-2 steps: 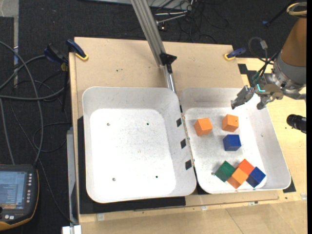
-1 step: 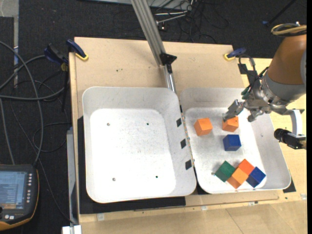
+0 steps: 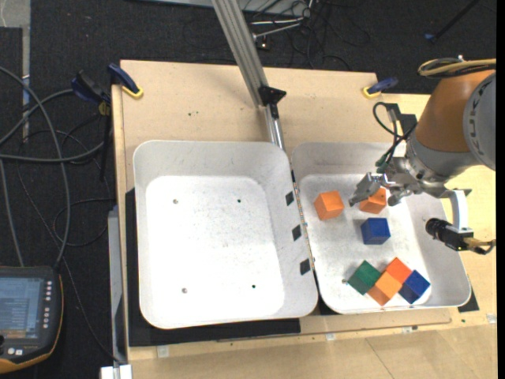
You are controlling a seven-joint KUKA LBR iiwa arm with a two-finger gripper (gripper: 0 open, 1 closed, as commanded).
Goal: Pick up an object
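The right bin holds several small blocks. My gripper hangs over its upper middle, right above an orange block whose top it partly hides. I cannot tell whether that block is gripped or just lies beneath. Another orange cube lies just left of it. A blue cube sits slightly nearer the front.
At the right bin's front sit a green cube, two orange blocks and a blue cube, packed close together. The left bin lies alongside, with a raised divider between the two. A metal pole slants in from the back.
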